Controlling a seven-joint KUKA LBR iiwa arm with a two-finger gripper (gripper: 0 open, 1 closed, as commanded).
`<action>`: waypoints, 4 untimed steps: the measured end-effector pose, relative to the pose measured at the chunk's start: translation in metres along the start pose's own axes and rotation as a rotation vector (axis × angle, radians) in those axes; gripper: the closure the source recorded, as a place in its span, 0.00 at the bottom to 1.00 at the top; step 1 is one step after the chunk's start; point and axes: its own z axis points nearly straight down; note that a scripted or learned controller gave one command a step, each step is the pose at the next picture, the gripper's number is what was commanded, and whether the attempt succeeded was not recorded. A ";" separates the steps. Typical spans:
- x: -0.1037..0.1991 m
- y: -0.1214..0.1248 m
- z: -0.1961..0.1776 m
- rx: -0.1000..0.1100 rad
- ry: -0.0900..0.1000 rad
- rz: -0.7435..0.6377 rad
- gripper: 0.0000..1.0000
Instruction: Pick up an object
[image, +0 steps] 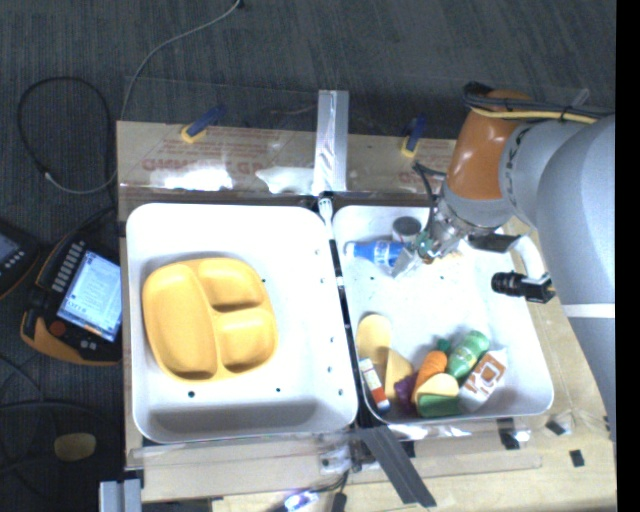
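Near the right bin's far wall, the claw hovers beside a blue-capped bottle; whether it is open, I cannot tell. Toys crowd the near edge, leaving bare floor mid-bin. A yellow tray sits centred in the left bin.

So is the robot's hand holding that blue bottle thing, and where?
Cannot tell. The gripper sits right at one end of the blue bottle, but a grip is not visible.

Grey arm, orange band, perhaps a dark cable near its wrist
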 end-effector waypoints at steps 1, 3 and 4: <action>0.048 0.041 -0.087 -0.046 0.000 0.222 1.00; 0.065 0.050 -0.099 -0.043 0.007 0.560 1.00; 0.122 0.016 -0.084 -0.041 0.015 0.739 1.00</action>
